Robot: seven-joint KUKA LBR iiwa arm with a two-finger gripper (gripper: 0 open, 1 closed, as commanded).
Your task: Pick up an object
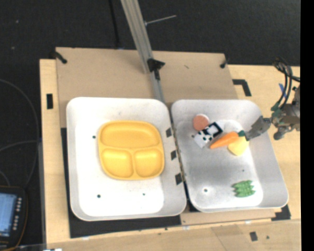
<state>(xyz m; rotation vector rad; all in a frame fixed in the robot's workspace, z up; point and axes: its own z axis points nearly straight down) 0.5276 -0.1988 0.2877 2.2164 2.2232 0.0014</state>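
The pincer (261, 125) sits at the three o'clock edge of the right bin (264, 192), low over its rim, with the grey wrist trailing off to the right. Whether it is apart or together cannot be told at this angle, and nothing can be seen held in it.

Just to its nine o'clock lies the nearest candidate — a carrot (224, 139) with its green top pointing toward the pincer, touching a yellow lemon-like piece (238, 147) at its five o'clock side. A black-and-white block (209, 134) lies against the carrot's tip, and a small reddish disc (201, 122) sits at that block's eleven o'clock.

The risk is this crowding: closing on the carrot may catch the yellow piece too, or shove the cluster aside, so the slim, tapered carrot slips out. The bin's wall, close by, also leaves little room to come down cleanly.

A green pea pod (244, 189) lies well apart at six o'clock, easier to reach alone. The left bin (81, 192) holds a yellow divided plate (131, 149).
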